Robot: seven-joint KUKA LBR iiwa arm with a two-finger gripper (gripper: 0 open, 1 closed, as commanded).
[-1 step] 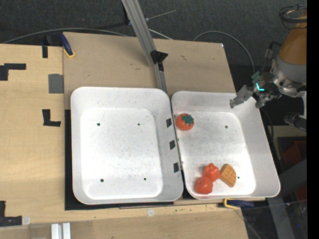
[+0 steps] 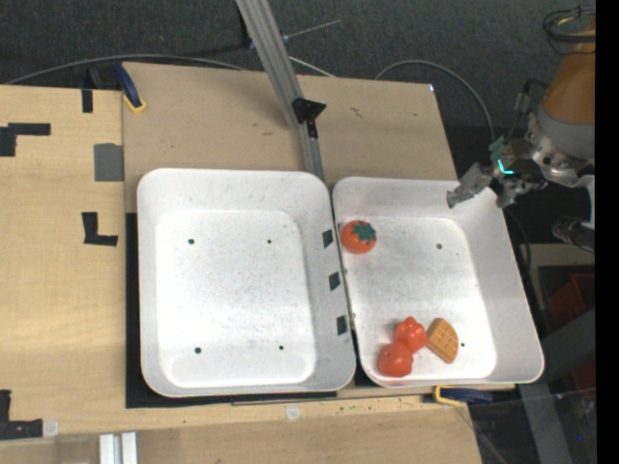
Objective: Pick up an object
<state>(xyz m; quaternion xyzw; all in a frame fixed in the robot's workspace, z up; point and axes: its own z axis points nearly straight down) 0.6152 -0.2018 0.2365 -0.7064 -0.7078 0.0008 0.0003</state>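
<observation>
Grey two-finger gripper (image 2: 481,188) hovers at the right white plastic bin's (image 2: 503,259) two-o'clock rim, fingers spread, grasping nothing. Round orange tomato toy (image 2: 359,237) lies at ten o'clock inside.

A metal pole (image 2: 278,61) slants over the wooden bench (image 2: 213,114).

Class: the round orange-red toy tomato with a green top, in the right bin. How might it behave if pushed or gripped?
The round orange-red toy tomato will probably roll, since it looks ball-shaped and sits on the flat floor of the right white bin. Its smooth surface may slip between fingers.
</observation>
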